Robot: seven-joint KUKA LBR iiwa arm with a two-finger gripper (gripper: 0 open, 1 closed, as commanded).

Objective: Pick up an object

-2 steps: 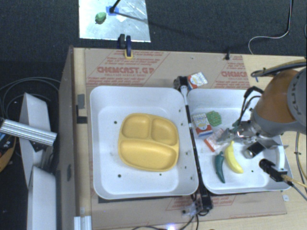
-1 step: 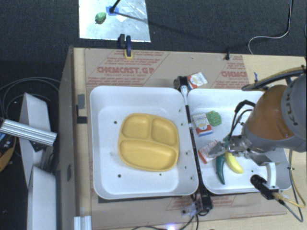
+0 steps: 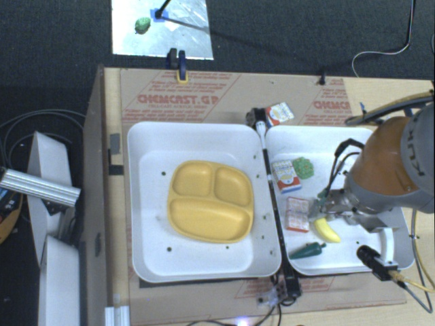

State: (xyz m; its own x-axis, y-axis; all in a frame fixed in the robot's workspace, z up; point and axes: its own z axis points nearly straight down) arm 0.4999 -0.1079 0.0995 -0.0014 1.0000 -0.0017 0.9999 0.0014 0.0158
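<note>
End effector [image 3: 325,210], finger state unclear, hovers over banana [image 3: 327,231] in right bin [image 3: 397,257].

Bright, even light; slightly soft focus

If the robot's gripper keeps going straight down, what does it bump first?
Probably the yellow banana. The gripper hangs just above it in the right bin, though its height is hard to judge from this view.

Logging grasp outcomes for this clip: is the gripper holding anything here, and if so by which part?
Cannot be told. The gripper sits low in the right bin right over the banana, but the arm's wrist hides the contact.
</note>
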